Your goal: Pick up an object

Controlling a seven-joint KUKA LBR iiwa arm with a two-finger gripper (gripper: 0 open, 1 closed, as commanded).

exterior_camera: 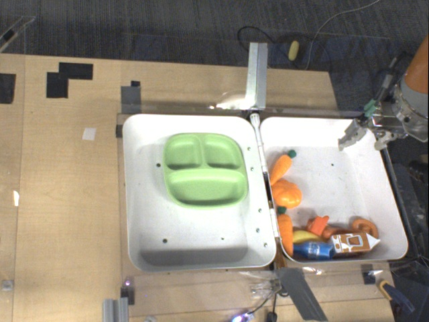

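My gripper (366,137) hangs over the far right corner of the right bin (335,159), with the arm coming in from the right edge. Its fingers (350,137) stand apart and open, with nothing between them. The toys lie well in front of it and to its left. A carrot (281,166) and an orange pepper (287,194) sit by the bin's left wall. A second carrot (285,229), a blue bottle (313,250), a small carton (350,243) and a brown pretzel (366,226) crowd the near wall.
A green divided plate (204,168) lies in the left bin (144,200). A metal post (257,72) stands behind the divider between the bins. The wooden bench (60,193) stretches out to the left.
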